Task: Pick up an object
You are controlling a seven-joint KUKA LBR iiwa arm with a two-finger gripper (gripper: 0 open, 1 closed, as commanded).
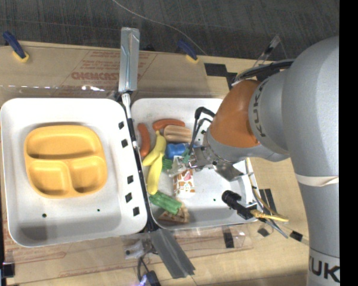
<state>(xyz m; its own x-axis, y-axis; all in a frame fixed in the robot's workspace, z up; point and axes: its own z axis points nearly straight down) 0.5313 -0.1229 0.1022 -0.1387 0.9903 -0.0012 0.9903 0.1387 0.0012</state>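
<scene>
"KUKA" is showing in dark letters on the grey arm (pixel 310 100) just right of the gripper (pixel 188 159), and again, cut off, on the arm's base well below-right. Red print on the cardboard (pixel 77 70) far up-left is staying illegible.

The bench (pixel 59 64), cardboard-covered, spans the frame's middle; two white bins lie on it, left bin (pixel 12 177) and right bin (pixel 212 216).

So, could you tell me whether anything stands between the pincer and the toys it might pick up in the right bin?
Nothing visible does. The pincer is already down among the pile, beside the blue block and the yellow banana.
</scene>
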